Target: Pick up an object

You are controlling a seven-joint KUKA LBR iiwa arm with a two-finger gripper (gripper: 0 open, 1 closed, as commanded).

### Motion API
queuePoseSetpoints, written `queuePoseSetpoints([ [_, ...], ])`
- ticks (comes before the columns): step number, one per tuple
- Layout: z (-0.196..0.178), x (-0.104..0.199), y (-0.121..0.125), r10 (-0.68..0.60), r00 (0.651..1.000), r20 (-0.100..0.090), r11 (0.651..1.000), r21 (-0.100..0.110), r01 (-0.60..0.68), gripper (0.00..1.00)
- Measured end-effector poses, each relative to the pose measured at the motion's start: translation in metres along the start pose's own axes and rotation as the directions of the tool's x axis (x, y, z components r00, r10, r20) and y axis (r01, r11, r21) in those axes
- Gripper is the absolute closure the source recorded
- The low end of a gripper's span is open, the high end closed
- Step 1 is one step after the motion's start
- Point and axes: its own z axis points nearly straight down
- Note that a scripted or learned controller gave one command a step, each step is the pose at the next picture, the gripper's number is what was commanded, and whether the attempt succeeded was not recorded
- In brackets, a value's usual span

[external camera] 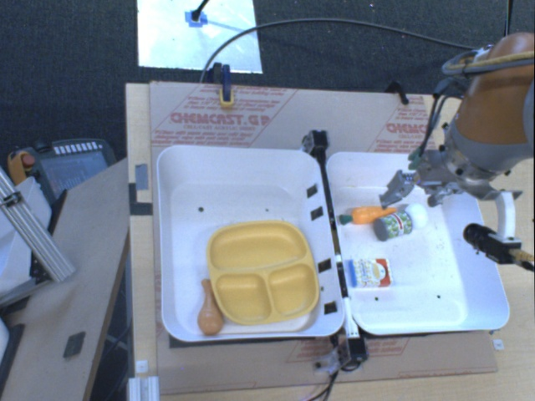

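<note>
1. Two bins: left bin (pixel 180 224), right bin (pixel 468 295).
2. One yellow tray (pixel 261 270) in the left bin.
3. Gripper (pixel 416 189) over the right bin's upper part, open, holding nothing.
4. One jar (pixel 394 224) just below the gripper, beside one carrot (pixel 371 215).
5. One packet (pixel 369 272) lower down.
6. One spoon (pixel 209 312) left of the tray.
</note>
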Motion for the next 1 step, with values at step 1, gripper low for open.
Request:
queuePoseSetpoints([
  [1,-0.0064,0.0000,0.0022,-0.002,1.000,0.001,1.000,-0.012,0.002,0.00],
])
